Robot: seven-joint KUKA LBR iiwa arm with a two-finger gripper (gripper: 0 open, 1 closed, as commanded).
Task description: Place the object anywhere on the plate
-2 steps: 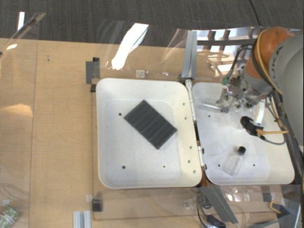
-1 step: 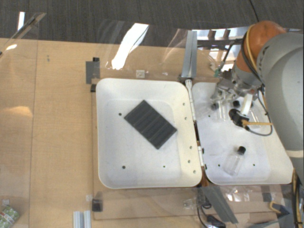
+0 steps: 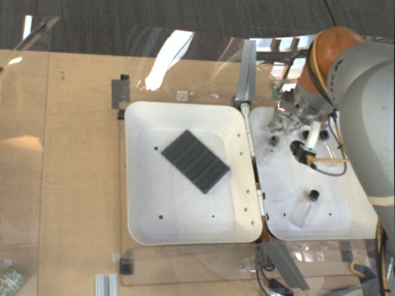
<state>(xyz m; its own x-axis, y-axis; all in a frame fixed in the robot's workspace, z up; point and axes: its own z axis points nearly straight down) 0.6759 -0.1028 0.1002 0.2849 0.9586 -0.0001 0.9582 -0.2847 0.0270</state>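
Bottle (image 3: 304, 209), small and clear with a black cap, lies tilted on the floor of the right bin (image 3: 345, 224), low in the frame and right of centre, cap pointing up and to the right. Nothing touches it. Over in the left bin (image 3: 142, 221) sits the plate (image 3: 195, 161), a dark ribbed square turned like a diamond, flat on the white floor near the middle of the picture and well apart from the bottle, with the ridge between the two bins running between them. Up in the upper right, the gripper (image 3: 290, 119) hangs over the top left corner of the right bin, well above the bottle in the frame and not in contact with it. Whether that claw is spread or clenched I cannot tell; the metal parts and cables there blur together. Nothing readable sits between its tips. Behind it the grey arm (image 3: 364, 116) fills the right edge, its orange band (image 3: 324, 51) showing just above the wrist. A black cable (image 3: 324, 165) loops across the bin floor below the gripper.
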